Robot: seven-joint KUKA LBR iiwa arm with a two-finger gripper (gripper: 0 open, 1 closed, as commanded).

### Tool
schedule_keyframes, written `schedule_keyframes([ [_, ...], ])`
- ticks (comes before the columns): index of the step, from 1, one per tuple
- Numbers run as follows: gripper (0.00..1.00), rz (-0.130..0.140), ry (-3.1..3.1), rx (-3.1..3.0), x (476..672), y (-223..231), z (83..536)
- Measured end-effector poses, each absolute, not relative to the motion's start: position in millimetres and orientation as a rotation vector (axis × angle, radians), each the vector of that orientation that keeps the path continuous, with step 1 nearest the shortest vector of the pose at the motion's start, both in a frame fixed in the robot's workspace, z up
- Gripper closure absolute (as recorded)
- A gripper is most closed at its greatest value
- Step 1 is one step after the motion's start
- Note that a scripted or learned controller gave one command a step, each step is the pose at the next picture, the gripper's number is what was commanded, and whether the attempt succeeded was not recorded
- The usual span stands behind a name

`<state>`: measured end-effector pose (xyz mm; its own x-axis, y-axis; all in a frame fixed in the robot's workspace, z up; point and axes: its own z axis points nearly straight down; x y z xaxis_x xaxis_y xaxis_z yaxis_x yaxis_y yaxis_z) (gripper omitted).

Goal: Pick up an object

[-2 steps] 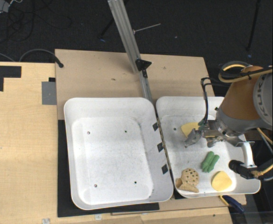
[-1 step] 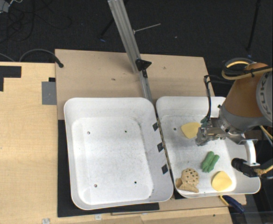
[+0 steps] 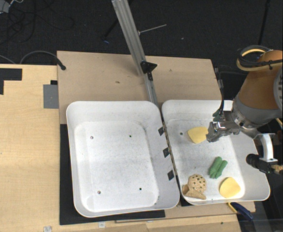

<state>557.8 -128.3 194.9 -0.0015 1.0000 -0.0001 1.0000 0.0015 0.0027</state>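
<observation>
Showing no readable writing: yellow piece [image 3: 197, 135].

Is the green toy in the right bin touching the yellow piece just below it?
Apart. The camera view shows the green toy and the yellow piece with a strip of bare white floor of the right bin between them.

Even overhead light fell on the bench [image 3: 112, 71], and the white bins [image 3: 115, 158] were bright without blown glare. Shadows stayed soft and short. The background floor [image 3: 59, 18] was dim. Focus was fair, slightly soft and grainy throughout.
</observation>
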Motion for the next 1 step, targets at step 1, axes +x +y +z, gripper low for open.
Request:
schedule_keyframes([
  [1, 1.00, 0.003, 2.221, 2.218, 558.6, -129.4, 247.8],
])
